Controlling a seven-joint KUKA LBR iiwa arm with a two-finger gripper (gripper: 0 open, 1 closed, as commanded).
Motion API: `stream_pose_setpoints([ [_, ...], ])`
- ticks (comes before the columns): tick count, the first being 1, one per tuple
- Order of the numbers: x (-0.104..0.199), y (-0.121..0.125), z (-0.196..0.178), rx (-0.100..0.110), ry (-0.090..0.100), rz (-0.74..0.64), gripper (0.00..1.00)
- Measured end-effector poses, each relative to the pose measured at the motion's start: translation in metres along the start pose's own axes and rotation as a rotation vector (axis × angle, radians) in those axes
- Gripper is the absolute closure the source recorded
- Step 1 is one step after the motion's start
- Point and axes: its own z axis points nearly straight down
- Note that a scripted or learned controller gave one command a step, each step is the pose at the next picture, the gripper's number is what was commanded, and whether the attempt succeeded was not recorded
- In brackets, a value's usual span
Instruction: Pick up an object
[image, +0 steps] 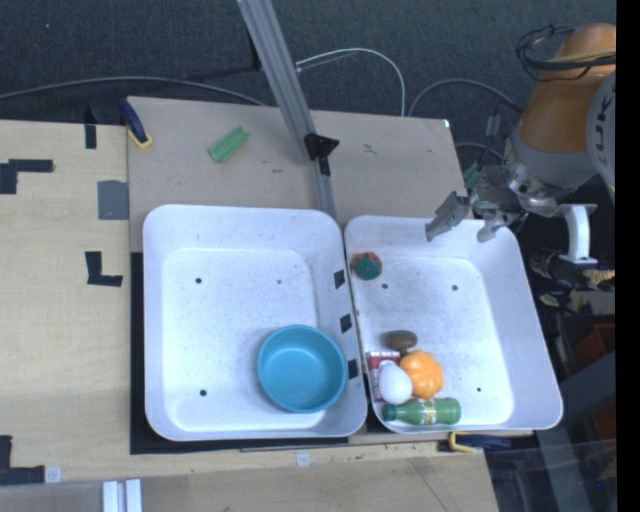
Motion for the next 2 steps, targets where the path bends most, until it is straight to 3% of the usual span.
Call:
stream_pose_setpoints([
  [1, 0.0, 0.0, 0.0, 0.0, 0.0, 0.0, 0.0],
  [2, -0.003, 0.008, 0.051, 0.005, -0.001, 0.001, 0.0],
])
